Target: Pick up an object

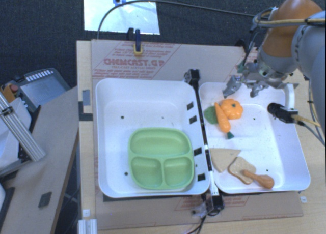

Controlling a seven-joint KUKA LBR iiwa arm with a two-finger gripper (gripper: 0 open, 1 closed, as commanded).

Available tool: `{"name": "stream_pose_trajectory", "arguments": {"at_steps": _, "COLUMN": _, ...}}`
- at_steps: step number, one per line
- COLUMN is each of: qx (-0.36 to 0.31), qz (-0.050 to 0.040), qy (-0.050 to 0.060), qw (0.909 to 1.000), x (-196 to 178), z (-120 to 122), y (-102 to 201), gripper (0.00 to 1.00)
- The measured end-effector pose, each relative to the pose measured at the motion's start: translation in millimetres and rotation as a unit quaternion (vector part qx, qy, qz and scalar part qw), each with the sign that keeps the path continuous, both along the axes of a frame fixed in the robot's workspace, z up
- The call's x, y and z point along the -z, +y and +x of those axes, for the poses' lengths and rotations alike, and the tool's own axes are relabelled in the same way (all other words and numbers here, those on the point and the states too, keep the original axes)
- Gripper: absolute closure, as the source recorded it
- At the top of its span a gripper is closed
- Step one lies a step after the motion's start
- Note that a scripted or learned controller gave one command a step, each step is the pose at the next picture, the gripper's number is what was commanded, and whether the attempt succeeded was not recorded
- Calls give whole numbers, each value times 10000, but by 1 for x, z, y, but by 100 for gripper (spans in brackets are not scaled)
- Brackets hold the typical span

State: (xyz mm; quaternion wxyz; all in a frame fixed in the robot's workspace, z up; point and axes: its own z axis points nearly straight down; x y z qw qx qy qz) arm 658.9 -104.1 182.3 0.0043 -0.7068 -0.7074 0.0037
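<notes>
One carrot point(222, 118) lies lengthwise, green tip toward the bin's near side.

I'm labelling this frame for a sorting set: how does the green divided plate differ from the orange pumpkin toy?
The green divided plate lies in the left bin; the orange pumpkin toy lies in the right bin. The plate is flat, pale green and far larger; the pumpkin is round, orange and small. The plate lies alone; the pumpkin touches a carrot toy. Both rest on a bin floor, ungrasped.
</notes>
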Motion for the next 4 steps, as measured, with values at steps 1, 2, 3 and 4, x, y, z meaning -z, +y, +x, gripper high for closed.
{"name": "stream_pose_trajectory", "arguments": {"at_steps": 1, "qx": -10, "qz": -5, "qy": -63, "qw": 10000, "x": -8, "z": 3, "y": 0, "gripper": 0}}
{"name": "stream_pose_trajectory", "arguments": {"at_steps": 2, "qx": -4, "qz": -4, "qy": -43, "qw": 10000, "x": 54, "z": 3, "y": -2, "gripper": 0}}
{"name": "stream_pose_trajectory", "arguments": {"at_steps": 3, "qx": -8, "qz": -6, "qy": -54, "qw": 10000, "x": 100, "z": 4, "y": -2, "gripper": 0}}
{"name": "stream_pose_trajectory", "arguments": {"at_steps": 4, "qx": -14, "qz": -8, "qy": -86, "qw": 10000, "x": 86, "z": 6, "y": -2, "gripper": 100}}
